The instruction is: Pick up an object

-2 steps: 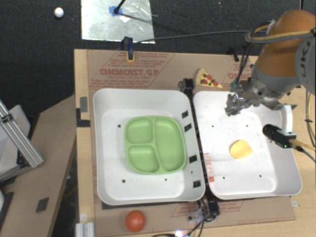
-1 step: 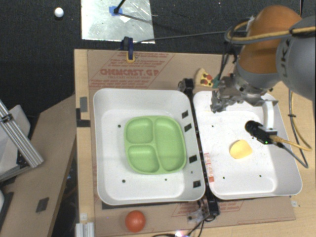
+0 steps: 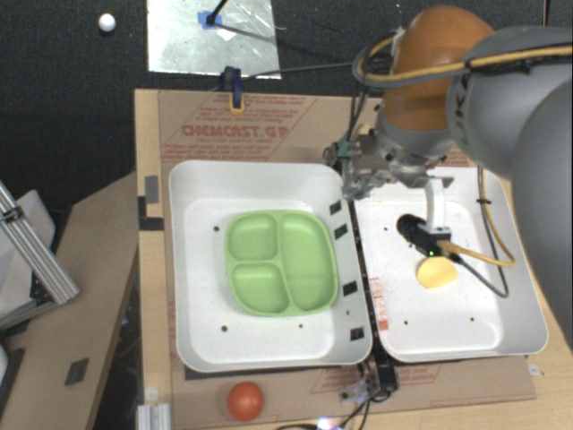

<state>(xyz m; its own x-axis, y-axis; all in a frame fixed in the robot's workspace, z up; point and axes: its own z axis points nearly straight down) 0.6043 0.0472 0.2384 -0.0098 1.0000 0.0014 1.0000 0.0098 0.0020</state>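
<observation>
A small yellow object [image 3: 436,274] lies in the right bin [image 3: 501,330], near its middle. A green divided plate [image 3: 279,262] rests in the left bin [image 3: 197,204]. My gripper [image 3: 353,179] hangs low at the far end of the rim between the two bins, up and to the left of the yellow object and well apart from it. Nothing shows held in it. The grey arm with its orange band [image 3: 439,52] covers the far right part of the right bin.
A red ball [image 3: 244,399] sits on the bench in front of the left bin, outside both bins. Cardboard [image 3: 242,128] lies behind the bins, with a blue clamp [image 3: 231,83] at its far edge. A metal frame [image 3: 36,249] stands at the left.
</observation>
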